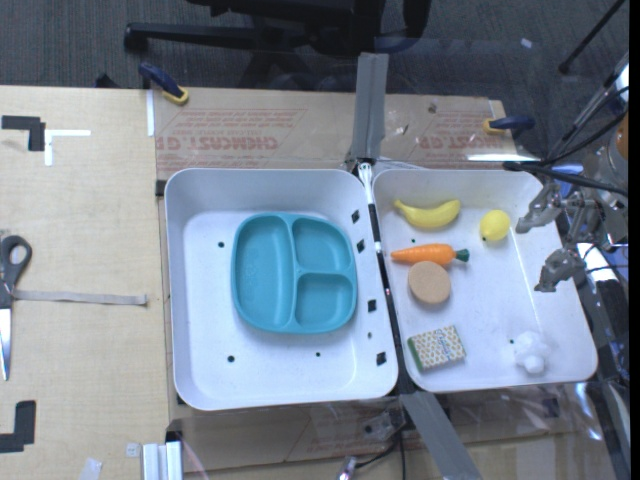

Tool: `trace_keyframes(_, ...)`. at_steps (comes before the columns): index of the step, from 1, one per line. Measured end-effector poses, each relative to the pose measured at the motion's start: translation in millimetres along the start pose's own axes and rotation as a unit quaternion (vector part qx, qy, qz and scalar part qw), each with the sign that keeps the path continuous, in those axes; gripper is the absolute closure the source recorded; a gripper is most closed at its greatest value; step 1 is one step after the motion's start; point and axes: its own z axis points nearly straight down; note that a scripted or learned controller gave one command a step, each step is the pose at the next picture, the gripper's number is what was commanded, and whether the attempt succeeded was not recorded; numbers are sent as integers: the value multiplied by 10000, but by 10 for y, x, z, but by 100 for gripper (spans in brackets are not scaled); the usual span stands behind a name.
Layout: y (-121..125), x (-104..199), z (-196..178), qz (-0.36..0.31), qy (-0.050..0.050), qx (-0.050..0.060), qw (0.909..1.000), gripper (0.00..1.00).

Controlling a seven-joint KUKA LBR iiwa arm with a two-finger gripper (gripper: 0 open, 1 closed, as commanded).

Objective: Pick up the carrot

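An orange carrot (428, 255) with a green stem lies in the right bin (500, 368), near its left wall, pointing left. My gripper (548, 240) hovers at the bin's right rim, well to the right of the carrot. Its two fingers (538, 211) stand apart, open, with nothing between them.
In the right bin also lie a banana (428, 212), a yellow lemon (495, 226), a tan round disc (430, 284), a patterned sponge block (437, 347) and a white lump (530, 353). The left bin (200, 368) holds a teal divided plate (295, 272). Scissors (10, 288) lie at the far left.
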Motion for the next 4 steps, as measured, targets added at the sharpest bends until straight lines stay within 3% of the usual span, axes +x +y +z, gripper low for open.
trace_keyframes(1,621,-31,1646,315,-40,-3,9995,0)
trace_keyframes(2,598,-1016,1687,1197,32,3,9928,0)
trace_keyframes(3,1289,-860,691,2775,-4,3,9607,0)
trace_keyframes(4,857,-1092,1531,2841,-62,-13,9588,0)
